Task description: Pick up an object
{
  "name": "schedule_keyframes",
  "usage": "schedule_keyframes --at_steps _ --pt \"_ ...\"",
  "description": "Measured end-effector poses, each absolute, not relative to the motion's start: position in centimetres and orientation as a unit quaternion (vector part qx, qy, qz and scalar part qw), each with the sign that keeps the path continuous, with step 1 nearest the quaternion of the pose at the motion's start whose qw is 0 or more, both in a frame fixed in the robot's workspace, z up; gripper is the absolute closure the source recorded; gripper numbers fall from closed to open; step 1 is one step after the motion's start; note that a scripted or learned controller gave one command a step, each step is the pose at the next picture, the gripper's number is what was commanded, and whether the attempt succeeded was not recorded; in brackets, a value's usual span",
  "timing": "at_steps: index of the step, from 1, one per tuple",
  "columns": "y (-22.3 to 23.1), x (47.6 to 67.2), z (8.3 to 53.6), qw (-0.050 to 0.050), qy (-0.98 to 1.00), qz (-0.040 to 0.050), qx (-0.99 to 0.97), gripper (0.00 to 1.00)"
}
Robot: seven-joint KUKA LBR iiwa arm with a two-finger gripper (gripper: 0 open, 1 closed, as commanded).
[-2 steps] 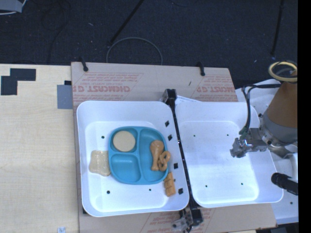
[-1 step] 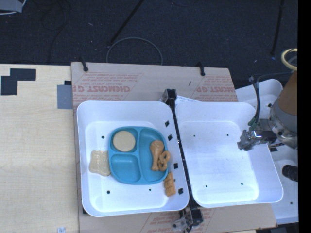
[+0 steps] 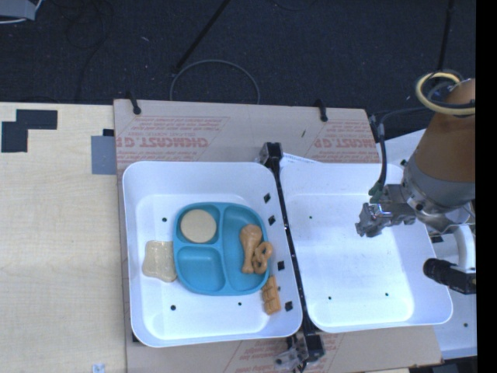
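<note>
gripper (image 3: 371, 222): hangs over the right bin (image 3: 342, 301), near its right side; too small and dark to tell whether the jaws are apart or together
arm (image 3: 446, 150): reaches in from the right, orange band above the wrist
left bin (image 3: 147, 317): holds a blue tray (image 3: 203, 270)
tray contents: a round tan disc (image 3: 198, 225) in the upper-left compartment, a pretzel-like piece (image 3: 255, 249) in the right compartment
beside tray: a pale slice (image 3: 160, 261) touching its left edge, a small brown piece (image 3: 271, 295) at its lower right corner
</note>
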State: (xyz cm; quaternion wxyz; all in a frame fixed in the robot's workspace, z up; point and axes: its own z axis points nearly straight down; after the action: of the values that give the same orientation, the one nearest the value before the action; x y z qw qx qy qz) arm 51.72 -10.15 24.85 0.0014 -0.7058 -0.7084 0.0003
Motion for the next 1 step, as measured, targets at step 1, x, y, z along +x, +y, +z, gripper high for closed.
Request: schedule_keyframes --at_steps 1 --pt "-5.2 51.46 25.12 0.002 -0.709 0.0004 -0.706 1.0"
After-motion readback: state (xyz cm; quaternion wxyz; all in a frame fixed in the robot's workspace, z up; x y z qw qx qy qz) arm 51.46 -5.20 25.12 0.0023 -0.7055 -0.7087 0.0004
